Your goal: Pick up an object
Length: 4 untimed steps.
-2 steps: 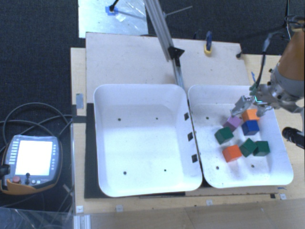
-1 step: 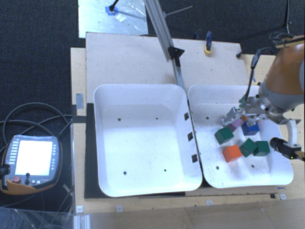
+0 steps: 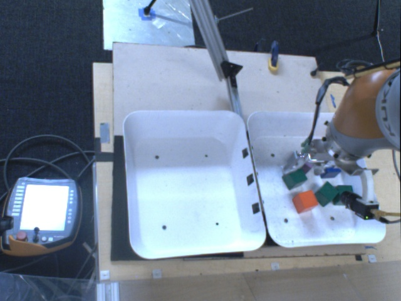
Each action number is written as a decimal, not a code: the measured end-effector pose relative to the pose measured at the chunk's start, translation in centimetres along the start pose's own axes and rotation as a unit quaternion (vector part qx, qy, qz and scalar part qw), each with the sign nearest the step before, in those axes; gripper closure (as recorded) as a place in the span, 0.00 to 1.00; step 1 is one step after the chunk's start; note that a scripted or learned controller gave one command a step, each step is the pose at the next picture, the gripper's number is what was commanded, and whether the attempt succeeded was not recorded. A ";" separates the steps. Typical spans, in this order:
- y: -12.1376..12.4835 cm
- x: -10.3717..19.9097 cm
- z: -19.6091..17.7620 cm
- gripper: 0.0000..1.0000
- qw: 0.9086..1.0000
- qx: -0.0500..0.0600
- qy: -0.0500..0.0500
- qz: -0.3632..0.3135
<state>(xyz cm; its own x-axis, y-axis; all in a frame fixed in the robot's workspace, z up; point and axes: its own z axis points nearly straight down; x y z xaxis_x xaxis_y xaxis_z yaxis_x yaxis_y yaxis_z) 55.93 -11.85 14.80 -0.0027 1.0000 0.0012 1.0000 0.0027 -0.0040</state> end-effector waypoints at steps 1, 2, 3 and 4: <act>0.0 0.0 5.2 0.00 1.000 0.000 0.000 0.000; 0.1 0.0 3.9 1.00 1.000 -0.003 0.000 0.000; 0.9 0.1 -0.7 1.00 1.000 -0.005 -0.001 -0.001; 1.6 0.7 -6.9 1.00 1.000 -0.006 -0.001 -0.002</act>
<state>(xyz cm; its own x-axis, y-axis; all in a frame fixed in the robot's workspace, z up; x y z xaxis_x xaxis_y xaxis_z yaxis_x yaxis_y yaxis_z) 57.52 -11.21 21.71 -0.0057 1.0000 -0.0014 0.9999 0.0057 0.0085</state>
